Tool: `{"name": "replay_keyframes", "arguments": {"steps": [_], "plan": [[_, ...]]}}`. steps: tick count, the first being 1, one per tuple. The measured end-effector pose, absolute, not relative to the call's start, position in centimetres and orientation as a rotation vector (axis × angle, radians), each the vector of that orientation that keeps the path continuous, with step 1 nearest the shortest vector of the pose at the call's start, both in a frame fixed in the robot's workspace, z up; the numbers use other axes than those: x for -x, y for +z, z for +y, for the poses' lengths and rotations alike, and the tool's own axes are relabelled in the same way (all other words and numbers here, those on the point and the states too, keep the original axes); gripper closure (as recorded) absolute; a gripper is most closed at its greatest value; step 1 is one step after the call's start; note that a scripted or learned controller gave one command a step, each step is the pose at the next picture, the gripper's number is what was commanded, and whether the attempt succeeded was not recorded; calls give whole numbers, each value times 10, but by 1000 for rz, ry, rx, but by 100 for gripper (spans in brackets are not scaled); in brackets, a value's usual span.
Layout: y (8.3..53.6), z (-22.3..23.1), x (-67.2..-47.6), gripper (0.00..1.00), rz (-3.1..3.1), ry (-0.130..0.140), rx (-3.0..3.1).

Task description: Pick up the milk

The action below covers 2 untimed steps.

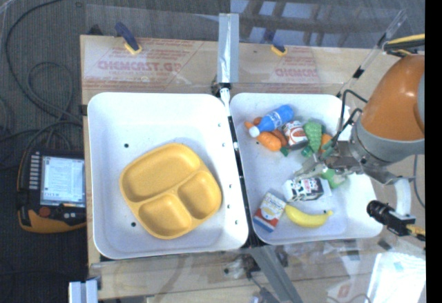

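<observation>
Banana (308, 216) lies just beside milk (304, 188) under jaws (312, 169), seemingly apart.

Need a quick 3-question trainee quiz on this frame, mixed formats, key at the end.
1. True or false: the yellow divided tray lies in the left bin.
2. Multiple choice: what lies just below the milk carton in the view? A) banana B) blue bottle C) green toy
3. Fill in: the gripper hangs over the ____ bin, close above the milk carton.

Key: 1 true; 2 A; 3 right.
</observation>
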<state>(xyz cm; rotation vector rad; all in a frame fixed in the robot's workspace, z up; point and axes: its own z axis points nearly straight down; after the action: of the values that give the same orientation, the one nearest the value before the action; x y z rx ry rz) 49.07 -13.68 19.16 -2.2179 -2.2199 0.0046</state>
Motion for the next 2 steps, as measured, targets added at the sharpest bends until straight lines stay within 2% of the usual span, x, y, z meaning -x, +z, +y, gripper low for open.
{"name": "replay_keyframes", "arguments": {"steps": [1, 2], "plan": [[106, -135, -500, 0, -2323, 0, 2111], [93, -213, -492, 0, -2308, -27, 2131]]}}
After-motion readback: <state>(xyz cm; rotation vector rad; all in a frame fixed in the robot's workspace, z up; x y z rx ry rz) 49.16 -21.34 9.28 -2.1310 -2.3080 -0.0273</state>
